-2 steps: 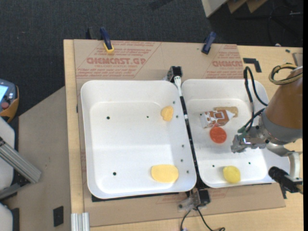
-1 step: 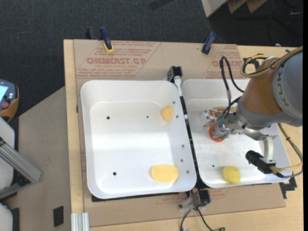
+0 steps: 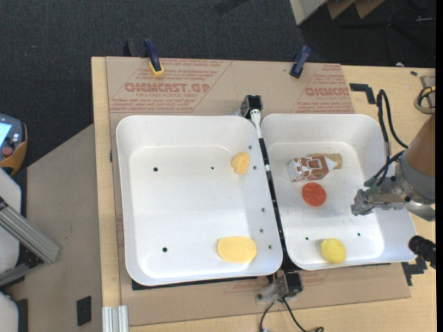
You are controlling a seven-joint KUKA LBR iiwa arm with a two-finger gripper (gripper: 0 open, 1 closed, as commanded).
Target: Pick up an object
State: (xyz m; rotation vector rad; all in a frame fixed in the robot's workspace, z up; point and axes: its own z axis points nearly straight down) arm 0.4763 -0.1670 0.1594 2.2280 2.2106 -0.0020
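The right bin (image 3: 360, 126) holds a red round object (image 3: 314, 194), a brown and white packet (image 3: 314, 166) just behind it, and a yellow lemon-like object (image 3: 333, 250) near the front wall. In the left bin (image 3: 138, 185) lie a small yellow-orange piece (image 3: 240, 162) by the right wall and a larger yellow oval (image 3: 237, 249) at the front. My gripper (image 3: 365, 205) hangs low over the right side of the right bin, to the right of the red object and apart from it. Nothing shows between its tips.
Both bins rest on a cardboard sheet (image 3: 173, 85) held by blue clamps (image 3: 152, 57) at the back. A black cable (image 3: 383, 113) runs along the right bin's far right corner. The arm enters from the right edge.
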